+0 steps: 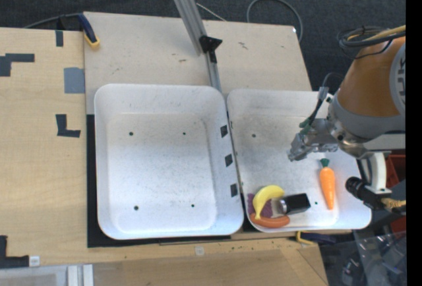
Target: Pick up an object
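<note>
Looking down at a slant, you see two white bins side by side. Your gripper [300, 149] hangs over the right bin [264, 113], near its right side; whether it is spread or pressed together cannot be told. A carrot [327, 186] lies just below it by the right rim. A banana [267, 196], a black block [295, 203] and a red piece [270, 220] crowd the near edge. The bin's far half and the left bin [158, 159] give you open floor.
</note>
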`<action>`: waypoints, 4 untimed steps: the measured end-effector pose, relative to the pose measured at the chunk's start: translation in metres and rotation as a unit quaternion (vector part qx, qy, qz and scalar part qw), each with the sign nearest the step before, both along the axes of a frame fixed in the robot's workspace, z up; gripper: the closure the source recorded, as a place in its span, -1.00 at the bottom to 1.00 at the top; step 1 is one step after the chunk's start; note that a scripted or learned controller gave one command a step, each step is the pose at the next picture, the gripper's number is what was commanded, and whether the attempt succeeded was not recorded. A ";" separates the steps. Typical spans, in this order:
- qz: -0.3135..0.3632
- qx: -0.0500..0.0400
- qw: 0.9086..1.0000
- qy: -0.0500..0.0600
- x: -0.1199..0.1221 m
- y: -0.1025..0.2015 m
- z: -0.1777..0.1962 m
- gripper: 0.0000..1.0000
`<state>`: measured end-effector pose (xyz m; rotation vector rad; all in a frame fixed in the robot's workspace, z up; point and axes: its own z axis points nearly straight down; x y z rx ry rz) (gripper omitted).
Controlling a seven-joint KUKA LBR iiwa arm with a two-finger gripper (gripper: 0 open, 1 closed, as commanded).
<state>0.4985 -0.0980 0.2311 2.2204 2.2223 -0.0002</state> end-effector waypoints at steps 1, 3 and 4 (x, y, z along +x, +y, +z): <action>0.003 0.001 1.000 0.000 0.004 0.054 0.009 1.00; 0.003 0.001 1.000 0.002 0.006 0.156 -0.014 1.00; 0.003 0.001 1.000 0.001 0.012 0.199 0.002 1.00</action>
